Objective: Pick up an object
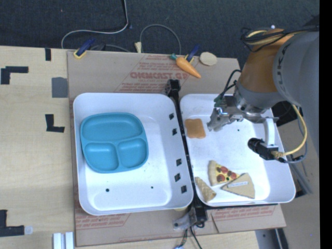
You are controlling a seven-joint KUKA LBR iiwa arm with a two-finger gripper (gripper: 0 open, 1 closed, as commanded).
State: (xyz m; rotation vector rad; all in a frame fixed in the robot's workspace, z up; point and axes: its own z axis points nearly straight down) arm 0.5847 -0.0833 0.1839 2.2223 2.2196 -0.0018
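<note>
Over the right bin the arm comes in from the upper right of the frame, its orange band above the wrist and its grey body bent down toward the bin's upper half. The gripper points down and to the left, its tip close above the white floor, just right of a tan toast slice that lies near the bin's left wall. Nothing shows between the fingers; whether they are spread or pressed together cannot be told from this angle.

Lower in the same bin lie a pizza slice with red spots, a pale wedge touching it on the lower right, and a small tan piece near the lower left corner.

At centre left, the left bin bears a blue divided plate. A toy carrot and a pale round piece rest on the cardboard beyond the bins, at top centre.
</note>
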